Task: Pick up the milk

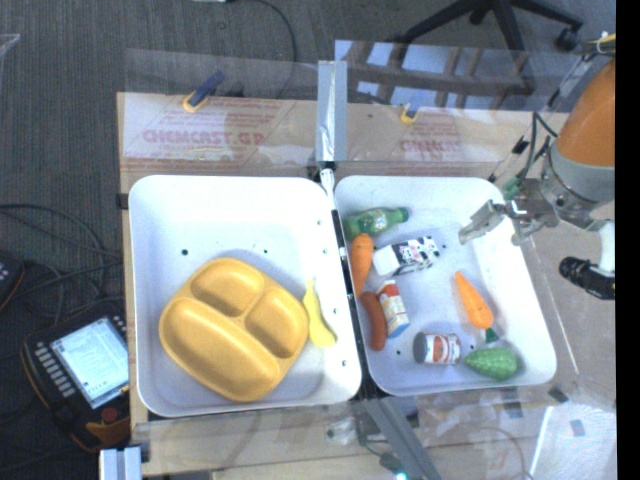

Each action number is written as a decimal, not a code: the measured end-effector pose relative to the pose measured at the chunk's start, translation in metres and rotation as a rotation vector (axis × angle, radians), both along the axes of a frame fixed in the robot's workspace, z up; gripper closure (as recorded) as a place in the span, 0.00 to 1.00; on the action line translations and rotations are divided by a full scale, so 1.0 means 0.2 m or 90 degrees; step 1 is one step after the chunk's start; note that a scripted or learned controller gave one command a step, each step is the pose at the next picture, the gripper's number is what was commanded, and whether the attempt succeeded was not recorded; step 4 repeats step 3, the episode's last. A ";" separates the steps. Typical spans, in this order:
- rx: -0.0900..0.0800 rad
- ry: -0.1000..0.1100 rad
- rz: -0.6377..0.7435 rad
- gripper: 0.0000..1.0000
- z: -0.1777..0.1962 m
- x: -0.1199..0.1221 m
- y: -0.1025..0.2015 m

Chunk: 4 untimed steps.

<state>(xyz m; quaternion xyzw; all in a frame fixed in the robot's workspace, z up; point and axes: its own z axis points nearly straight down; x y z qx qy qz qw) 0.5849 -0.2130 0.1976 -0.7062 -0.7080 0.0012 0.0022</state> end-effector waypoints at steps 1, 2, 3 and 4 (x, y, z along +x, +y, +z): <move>0.004 -0.004 -0.004 0.00 -0.50 -0.10 -0.01; 0.004 0.000 -0.004 1.00 -0.47 -0.11 -0.01; -0.001 -0.001 0.014 1.00 0.00 0.13 0.26; -0.001 -0.001 0.014 1.00 0.00 0.13 0.26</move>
